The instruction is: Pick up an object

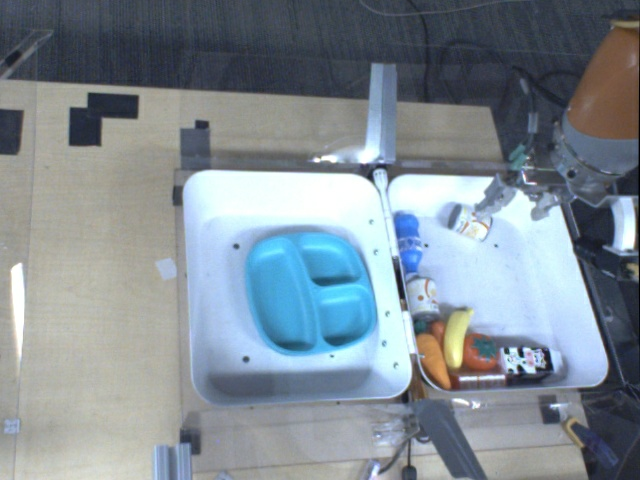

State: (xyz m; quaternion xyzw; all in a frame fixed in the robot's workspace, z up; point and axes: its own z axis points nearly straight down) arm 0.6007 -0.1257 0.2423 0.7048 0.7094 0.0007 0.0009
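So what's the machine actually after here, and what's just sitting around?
Part of the job:
- end effector, over the right bin
- small can beside it
- blue bottle, banana, carrot, dark bottle

Just lying about:
- blue divided tray in the left bin
- cable on the floor

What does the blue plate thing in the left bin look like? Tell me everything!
The blue tray is light blue and looks like smooth plastic, with rounded corners. It is split into compartments: one long one on its left side and two smaller ones on its right. It lies flat, open side up, turned a little askew, in the middle of the left white bin. It rests on the bin's floor, and nothing else touches it.
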